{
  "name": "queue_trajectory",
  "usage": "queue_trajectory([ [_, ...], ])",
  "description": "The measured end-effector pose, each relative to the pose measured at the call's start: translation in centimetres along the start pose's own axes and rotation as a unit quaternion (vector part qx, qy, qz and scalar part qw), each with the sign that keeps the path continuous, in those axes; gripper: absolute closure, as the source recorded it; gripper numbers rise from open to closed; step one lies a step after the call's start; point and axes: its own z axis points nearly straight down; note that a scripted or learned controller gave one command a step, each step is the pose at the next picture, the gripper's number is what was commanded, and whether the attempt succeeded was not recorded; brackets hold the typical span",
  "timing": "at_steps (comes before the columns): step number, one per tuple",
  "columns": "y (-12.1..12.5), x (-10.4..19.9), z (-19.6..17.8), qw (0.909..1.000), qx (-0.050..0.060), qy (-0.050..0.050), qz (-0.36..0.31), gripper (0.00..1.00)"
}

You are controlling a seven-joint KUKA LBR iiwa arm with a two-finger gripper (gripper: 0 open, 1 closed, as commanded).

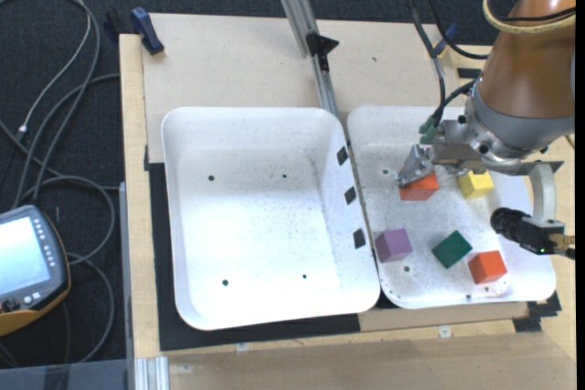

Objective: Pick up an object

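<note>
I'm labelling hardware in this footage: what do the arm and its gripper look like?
The arm is a bulky rounded body, with a glossy orange-brown upper section and a grey metallic section beneath it. Black cables loop from the bench up to its wrist, and a yellowish cable ring sits at its top. The gripper is a small grey metal assembly. A black cylindrical part is bracketed on below the wrist.

Left bin (247,215): white, finely speckled dark. Right bin (439,283): white, likewise speckled. Blocks: one orange-red (420,188) at the metallic grey tool (413,171); one yellow (475,184); one purple (394,244); one dark green (452,248); one orange (487,267). Counter (228,68): pale tan. Clamp (146,29): blue. Arm (530,59): copper-orange band over grey.
</note>
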Motion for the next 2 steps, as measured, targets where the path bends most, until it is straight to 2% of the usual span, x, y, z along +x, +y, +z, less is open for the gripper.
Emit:
queue_trajectory([
  [1, 4.6, 0.9, -1.4, 1.0000, 0.001, 0.000, -0.002, 1.00],
  [2, 5.9, 7.4, 7.2, 1.0000, 0.008, 0.001, -0.004, 1.00],
])
